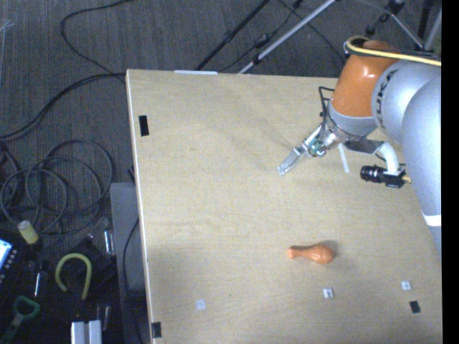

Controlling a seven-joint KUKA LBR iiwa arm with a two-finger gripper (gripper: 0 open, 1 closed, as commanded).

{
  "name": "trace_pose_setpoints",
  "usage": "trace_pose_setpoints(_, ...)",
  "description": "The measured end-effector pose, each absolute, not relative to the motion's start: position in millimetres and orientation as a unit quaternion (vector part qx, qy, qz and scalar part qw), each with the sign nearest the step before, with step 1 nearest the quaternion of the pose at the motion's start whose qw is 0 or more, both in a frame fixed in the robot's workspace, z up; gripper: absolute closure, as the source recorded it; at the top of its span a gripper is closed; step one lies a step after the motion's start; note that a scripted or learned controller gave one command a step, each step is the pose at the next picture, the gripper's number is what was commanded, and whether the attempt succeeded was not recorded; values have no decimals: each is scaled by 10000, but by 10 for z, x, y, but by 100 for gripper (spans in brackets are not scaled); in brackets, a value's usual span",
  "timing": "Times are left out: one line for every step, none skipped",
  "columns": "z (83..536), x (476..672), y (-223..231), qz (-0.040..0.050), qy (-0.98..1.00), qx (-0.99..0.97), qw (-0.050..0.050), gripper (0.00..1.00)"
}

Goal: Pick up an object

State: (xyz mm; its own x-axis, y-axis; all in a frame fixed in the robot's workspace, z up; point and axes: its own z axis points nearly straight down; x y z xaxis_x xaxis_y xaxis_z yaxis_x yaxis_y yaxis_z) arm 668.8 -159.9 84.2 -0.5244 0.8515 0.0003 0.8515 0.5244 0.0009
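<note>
Orange pear-shaped object (313, 253) lies near the desk's (215, 192) front edge; jaws' state, farther back, cannot be told.

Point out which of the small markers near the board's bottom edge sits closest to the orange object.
The pale square marker just below the orange object. The other pale ones and the black marker lie farther off to either side.

Bench (215, 192) pale tan wood, few small black and grey-white markers. Orange pear-shaped object (313, 253). Arm (416, 106) grey with orange band. Gripper (287, 168) silvery-translucent. Floor (57, 49) dark grey carpet, black cables (50, 185).
</note>
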Motion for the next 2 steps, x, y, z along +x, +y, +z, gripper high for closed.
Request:
trace_pose_setpoints(936,6695,-1583,29,8729,4879,4,100)
trace_pose_setpoints(1786,6690,-1544,14,8867,4623,7,100)
